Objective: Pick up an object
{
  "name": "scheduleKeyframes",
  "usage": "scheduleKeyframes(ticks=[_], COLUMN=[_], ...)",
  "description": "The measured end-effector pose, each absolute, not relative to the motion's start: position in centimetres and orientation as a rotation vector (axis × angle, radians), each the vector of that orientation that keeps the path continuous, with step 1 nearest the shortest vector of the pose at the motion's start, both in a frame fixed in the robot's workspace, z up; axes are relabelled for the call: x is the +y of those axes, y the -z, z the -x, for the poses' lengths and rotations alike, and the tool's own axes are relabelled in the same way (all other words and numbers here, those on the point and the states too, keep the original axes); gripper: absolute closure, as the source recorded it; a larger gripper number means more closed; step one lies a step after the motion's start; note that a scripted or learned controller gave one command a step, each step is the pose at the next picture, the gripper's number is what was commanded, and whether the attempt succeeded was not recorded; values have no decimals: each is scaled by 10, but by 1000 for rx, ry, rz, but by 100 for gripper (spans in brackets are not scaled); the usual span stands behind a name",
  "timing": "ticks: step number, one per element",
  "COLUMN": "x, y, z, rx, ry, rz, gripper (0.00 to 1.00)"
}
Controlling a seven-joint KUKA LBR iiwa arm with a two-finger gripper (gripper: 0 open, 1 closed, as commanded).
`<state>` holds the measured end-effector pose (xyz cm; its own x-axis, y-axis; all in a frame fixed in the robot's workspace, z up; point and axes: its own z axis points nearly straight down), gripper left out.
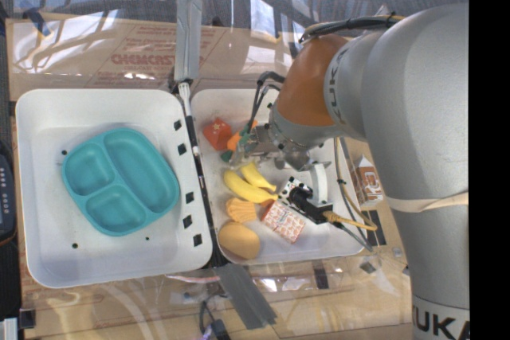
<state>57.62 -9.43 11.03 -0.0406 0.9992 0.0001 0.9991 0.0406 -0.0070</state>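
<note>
We see the gripper (pixel 253 141), its opening impossible to tell, low among crowded toys beside the bananas (pixel 249 183), where neighbours may spoil any grasp.

1. The grey arm (pixel 414 131) bears large dark letters at its lower end, near the bottom right corner of the view; "UKA" can be read, with the start of the word cut off.
2. The brown cardboard sheet (pixel 127 52) lying behind the two bins carries faded reddish print in several lines. The largest line seems to begin "CHEMCAS", but the rest is too washed out by glare to read.
3. The small patterned packet (pixel 284 221) in the right bin has markings too small to read.
</note>
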Motion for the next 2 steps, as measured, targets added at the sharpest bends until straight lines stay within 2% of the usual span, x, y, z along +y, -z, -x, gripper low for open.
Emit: scheduleKeyframes(ticks=[1,2], x=[-45,-18], y=[-218,-297], z=[-584,-648], rx=[-2259,-2156], ry=[7,5], rz=[2187,2288], gripper=[100,100])
